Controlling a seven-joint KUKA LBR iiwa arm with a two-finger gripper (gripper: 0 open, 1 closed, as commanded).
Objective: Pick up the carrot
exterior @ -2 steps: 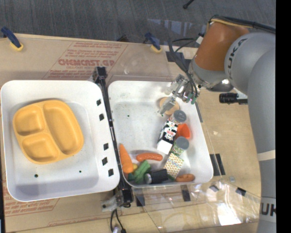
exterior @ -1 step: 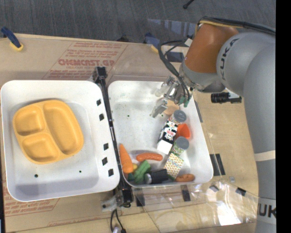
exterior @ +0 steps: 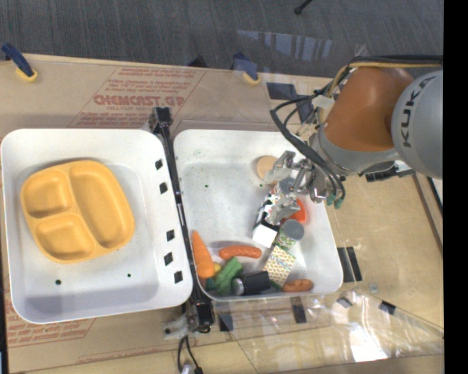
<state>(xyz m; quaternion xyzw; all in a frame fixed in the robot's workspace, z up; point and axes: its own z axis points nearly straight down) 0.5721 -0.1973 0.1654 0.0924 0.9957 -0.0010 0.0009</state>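
Camera view: the carrot [exterior: 202,255] is seen at 7 o'clock in the right bin [exterior: 218,150], against the left wall, touching a green vegetable [exterior: 227,273] and near a sausage [exterior: 239,251]. The gripper [exterior: 285,201] is held at 3 o'clock, well apart, above a small box [exterior: 265,232]. Finger state cannot be told. Risks judged: a neighbour being grabbed instead, or fingers being blocked by the wall.

A single fixed camera looked down on the bench [exterior: 242,100] from above at a slant, far enough back to take in both white bins. The left bin [exterior: 15,232] lay at the view's left, the right bin [exterior: 218,162] beside it, and the arm [exterior: 374,115] entered from the right.
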